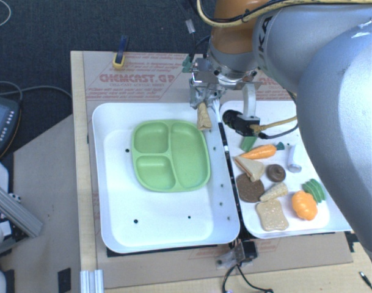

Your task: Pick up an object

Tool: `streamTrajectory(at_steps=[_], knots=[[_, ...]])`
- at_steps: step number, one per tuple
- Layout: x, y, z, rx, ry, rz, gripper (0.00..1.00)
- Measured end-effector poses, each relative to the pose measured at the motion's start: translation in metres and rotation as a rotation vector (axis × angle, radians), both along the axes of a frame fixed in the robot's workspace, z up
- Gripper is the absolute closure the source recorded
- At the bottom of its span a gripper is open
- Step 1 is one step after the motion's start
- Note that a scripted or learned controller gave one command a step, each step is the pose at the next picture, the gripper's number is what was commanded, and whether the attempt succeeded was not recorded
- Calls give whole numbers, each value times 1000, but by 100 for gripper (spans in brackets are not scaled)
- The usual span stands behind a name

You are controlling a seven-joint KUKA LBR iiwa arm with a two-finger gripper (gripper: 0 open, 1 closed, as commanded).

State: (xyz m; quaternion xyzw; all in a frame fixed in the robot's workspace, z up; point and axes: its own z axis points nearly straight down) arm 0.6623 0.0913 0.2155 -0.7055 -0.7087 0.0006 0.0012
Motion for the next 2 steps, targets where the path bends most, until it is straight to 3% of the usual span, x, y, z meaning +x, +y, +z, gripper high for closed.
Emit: streamTrajectory(at_steps=[1, 2], knots=[[2, 6, 20, 0, -7, -3, 100], [4, -4, 0, -2, 0, -6, 100]])
